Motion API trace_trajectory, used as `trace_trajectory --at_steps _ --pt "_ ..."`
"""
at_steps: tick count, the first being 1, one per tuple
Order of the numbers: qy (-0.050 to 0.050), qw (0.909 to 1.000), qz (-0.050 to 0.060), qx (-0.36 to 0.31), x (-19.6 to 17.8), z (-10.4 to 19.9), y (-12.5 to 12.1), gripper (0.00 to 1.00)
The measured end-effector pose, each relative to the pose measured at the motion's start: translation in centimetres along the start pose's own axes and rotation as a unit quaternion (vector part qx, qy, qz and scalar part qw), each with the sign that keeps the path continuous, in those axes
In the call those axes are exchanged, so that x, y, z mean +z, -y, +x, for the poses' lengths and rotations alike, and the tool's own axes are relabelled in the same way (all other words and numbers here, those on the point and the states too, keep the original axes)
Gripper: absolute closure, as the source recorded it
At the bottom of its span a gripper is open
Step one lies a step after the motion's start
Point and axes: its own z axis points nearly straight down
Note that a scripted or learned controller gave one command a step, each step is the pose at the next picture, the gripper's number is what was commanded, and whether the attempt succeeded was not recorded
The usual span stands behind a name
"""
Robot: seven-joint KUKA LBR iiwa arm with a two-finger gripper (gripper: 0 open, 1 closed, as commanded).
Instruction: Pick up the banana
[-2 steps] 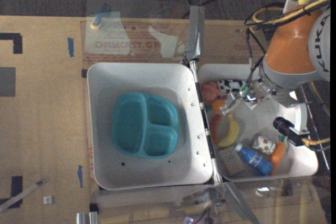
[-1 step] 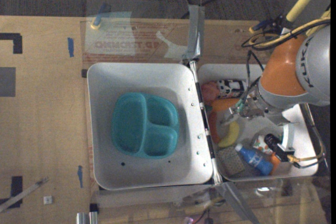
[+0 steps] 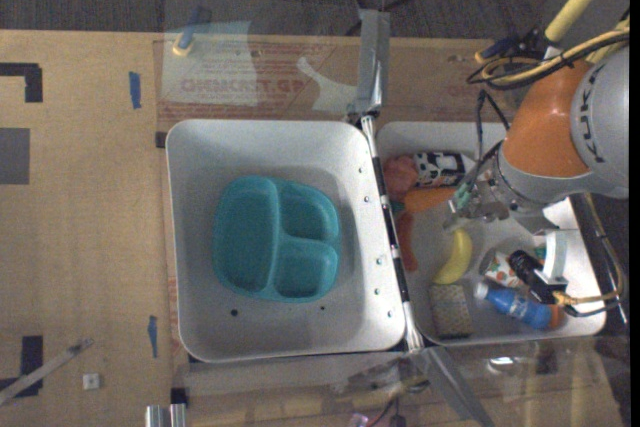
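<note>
A wooden bench [image 3: 80, 215] is seen bearing two white bins. The banana [image 3: 457, 258] is found lying in the right bin [image 3: 590, 320], just below the gripper [image 3: 478, 205]; the gripper's state cannot be told.

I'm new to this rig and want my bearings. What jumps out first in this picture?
The teal divided plate, alone in the left bin, catches the eye first. Next, the arm's orange band above the cluttered right bin, where the gripper hangs just above the yellow banana.
</note>
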Motion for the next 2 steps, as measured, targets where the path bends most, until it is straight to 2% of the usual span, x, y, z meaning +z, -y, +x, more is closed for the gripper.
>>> trace_trajectory --at_steps 1,2 --pt "-0.001 1.0000 0.005 0.007 -7.36 -1.79 -0.02 1.00" --pt "0.001 1.0000 0.004 0.009 -8.35 -2.01 -0.04 1.00"
